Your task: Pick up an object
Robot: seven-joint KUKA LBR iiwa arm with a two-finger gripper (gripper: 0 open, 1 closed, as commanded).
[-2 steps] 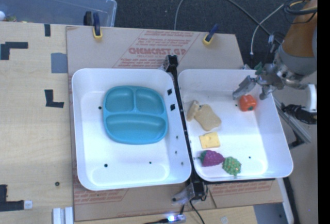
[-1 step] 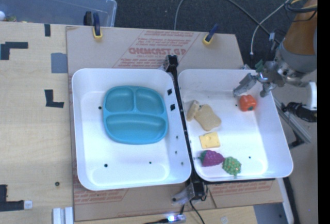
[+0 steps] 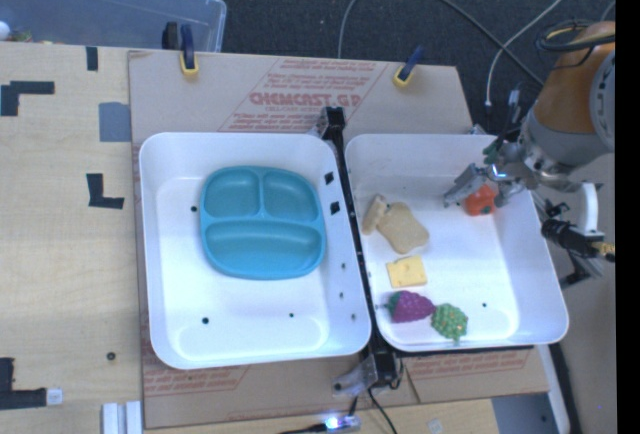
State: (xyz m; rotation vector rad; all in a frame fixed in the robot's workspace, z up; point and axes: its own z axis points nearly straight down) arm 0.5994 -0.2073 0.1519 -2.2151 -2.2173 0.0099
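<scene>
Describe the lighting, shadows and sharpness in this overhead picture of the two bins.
Camera view: even, soft light, with faint shadows under the blue plate and the toy food; the white bins look bright but not blown out; the picture is slightly soft throughout, and the gripper by the orange toy is too blurred to read.
</scene>
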